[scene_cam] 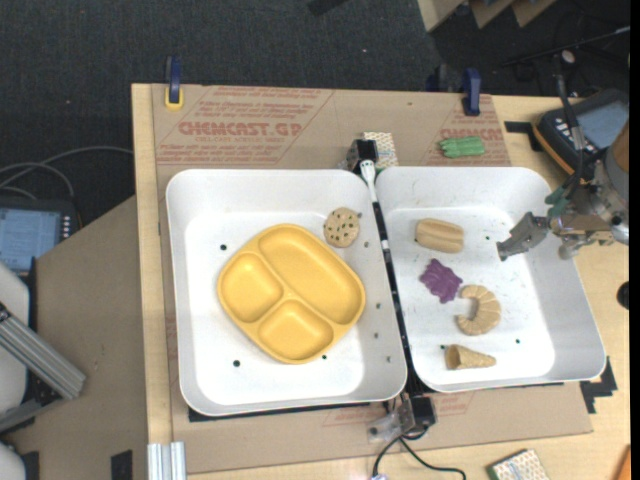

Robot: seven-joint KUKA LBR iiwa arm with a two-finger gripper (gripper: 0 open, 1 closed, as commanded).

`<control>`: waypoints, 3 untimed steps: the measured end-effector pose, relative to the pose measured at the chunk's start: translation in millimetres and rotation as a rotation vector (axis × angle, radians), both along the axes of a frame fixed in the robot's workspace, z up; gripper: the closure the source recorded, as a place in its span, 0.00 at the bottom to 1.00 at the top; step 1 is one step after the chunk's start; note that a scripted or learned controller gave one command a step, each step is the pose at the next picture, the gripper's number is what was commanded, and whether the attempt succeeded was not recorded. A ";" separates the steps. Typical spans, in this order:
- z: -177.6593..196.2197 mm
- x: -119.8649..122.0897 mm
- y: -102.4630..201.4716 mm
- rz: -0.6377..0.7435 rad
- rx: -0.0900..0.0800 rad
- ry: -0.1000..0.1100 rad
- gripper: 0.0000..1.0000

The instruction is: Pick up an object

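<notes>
Two shallow white bins sit side by side on the counter (150, 268), which is covered by a brown printed sheet.

Nearest the camera in the right bin (575, 338) lies a small tan cone (468, 357), on its side with the point toward the right. Just behind it is a curved croissant-shaped piece (480, 309), and just beyond that on the left a flat purple piece (440, 279). Farther back, near the bin's left wall, rests a tan bread-roll shape (440, 235).

In the left bin (190, 298) a yellow divided plate (290, 292) with three compartments lies tilted at an angle, filling much of the bin floor. Behind its far right corner, just beside it, sits a round chocolate-chip cookie (342, 227).

The tool (522, 238) reaches in from the right and hangs over the right side of the right bin, level with the bread-roll shape but well apart from it. Nothing is seen between its fingers; whether they are spread or closed I cannot tell.

Beyond the bins, on the far part of the counter, a small green object (462, 148) lies on the sheet, and two blue clamps (174, 84) grip the far edge.
</notes>
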State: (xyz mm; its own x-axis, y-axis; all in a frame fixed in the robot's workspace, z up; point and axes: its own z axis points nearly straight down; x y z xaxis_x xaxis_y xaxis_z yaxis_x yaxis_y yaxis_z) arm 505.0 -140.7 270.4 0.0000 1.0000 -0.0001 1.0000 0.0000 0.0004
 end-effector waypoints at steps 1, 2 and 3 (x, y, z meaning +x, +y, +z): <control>-189.8 -8.6 13.2 0.000 0.003 0.008 0.00; -186.0 37.9 42.8 0.004 -0.001 -0.004 0.00; 15.4 23.3 -12.7 -0.003 -0.007 -0.018 0.00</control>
